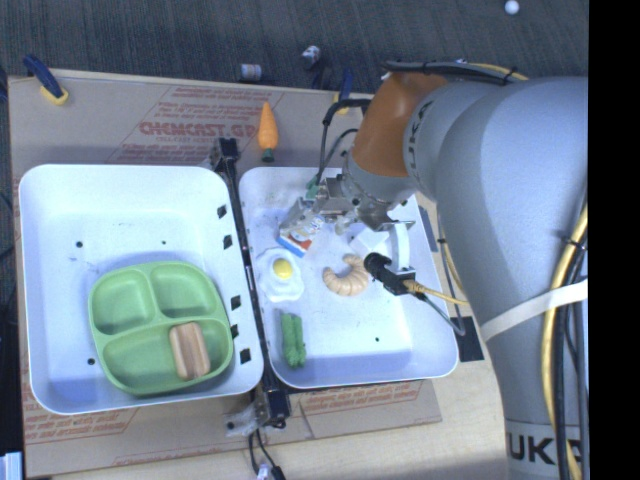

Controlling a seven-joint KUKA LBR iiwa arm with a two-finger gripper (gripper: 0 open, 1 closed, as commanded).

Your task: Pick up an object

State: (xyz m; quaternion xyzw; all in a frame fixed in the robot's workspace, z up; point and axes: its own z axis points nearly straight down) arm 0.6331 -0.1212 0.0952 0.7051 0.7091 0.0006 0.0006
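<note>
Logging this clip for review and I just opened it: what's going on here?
The grey arm reaches into the right bin, its pincer low over the far end, near a small red, white and blue item. I can't tell whether it grips anything. A croissant, a fried egg and a green piece lie loose in that bin. The left bin holds a green divided tray with a brown piece in one compartment.

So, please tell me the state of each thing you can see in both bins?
Green divided plate: flat in the left bin.
Wooden block: lying in the plate's lower compartment.
Fried egg: flat, right bin.
Croissant: lying free, right bin.
Green bean pod: lying flat, right bin.
Gripper: low over the right bin.
</note>
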